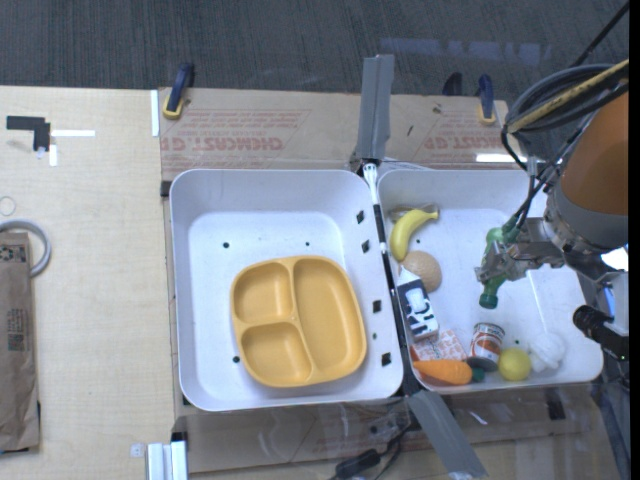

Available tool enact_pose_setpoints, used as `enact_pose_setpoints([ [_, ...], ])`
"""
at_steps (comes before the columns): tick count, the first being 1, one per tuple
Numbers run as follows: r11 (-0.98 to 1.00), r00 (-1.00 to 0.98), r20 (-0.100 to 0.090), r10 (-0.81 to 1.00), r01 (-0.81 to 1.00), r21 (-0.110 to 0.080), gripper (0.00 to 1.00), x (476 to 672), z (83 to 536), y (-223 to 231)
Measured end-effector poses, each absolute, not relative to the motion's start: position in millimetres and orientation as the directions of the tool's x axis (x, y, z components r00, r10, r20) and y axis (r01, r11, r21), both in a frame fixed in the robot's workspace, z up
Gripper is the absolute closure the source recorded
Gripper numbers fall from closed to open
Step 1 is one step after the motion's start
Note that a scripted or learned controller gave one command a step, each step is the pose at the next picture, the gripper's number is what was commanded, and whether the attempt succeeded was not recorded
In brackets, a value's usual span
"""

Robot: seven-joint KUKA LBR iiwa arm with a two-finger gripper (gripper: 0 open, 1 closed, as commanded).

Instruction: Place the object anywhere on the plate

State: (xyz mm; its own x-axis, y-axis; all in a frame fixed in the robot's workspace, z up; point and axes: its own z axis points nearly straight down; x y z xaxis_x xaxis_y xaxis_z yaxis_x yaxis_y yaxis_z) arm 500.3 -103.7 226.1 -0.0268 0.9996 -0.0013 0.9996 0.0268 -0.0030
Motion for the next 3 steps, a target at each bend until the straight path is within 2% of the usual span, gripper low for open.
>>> enact_pose_setpoints([
  [1,0.051,-0.051,-0.001,0.999,0.999,-0.005,1.0,482.1,190.1,-59.4],
  [2,0.096,-0.096,-0.002,0.995,0.995,-0.003,1.0,563.7,195.5,-2.7],
  [3,0.239,-0.239,-0.002,0.971,0.971,-0.002,1.0,579.6,190.5,62.3],
])
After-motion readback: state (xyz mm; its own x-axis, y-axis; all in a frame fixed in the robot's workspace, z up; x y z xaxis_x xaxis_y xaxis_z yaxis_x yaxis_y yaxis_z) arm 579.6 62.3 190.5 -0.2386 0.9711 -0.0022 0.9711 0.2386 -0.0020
